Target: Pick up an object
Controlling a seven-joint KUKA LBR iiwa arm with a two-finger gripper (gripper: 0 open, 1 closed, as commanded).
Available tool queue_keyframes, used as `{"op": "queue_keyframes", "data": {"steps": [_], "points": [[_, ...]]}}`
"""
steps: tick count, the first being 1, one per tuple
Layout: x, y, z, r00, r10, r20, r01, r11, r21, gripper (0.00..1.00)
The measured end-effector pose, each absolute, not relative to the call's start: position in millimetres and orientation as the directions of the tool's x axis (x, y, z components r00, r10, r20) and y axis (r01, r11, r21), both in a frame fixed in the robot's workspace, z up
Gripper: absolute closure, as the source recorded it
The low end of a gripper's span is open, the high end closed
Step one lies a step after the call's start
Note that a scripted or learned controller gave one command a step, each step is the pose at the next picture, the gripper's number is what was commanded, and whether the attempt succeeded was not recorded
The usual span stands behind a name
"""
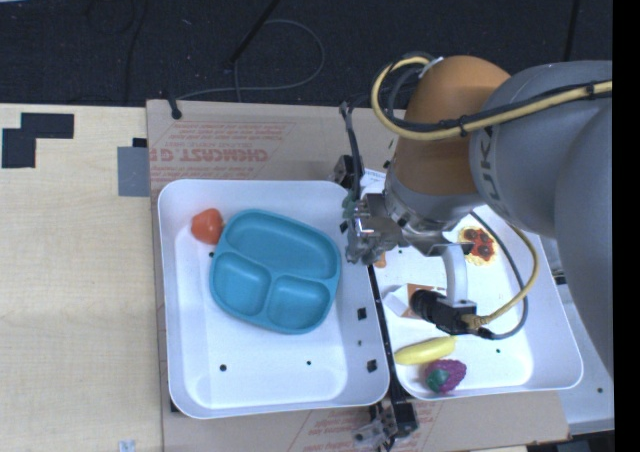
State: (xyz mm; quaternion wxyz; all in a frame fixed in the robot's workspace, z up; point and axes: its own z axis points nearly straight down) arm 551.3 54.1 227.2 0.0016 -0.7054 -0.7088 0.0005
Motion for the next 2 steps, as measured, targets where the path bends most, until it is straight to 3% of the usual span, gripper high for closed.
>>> {"op": "queue_keyframes", "data": {"steps": [1, 2], "points": [[562.2, 104.4, 217.9, -0.005, 1.0, 0.001, 1.0, 0.005, -0.003, 1.0], [561.5, 102.7, 218.3, -0.003, 1.0, -0.001, 1.0, 0.003, -0.004, 0.0]]}}
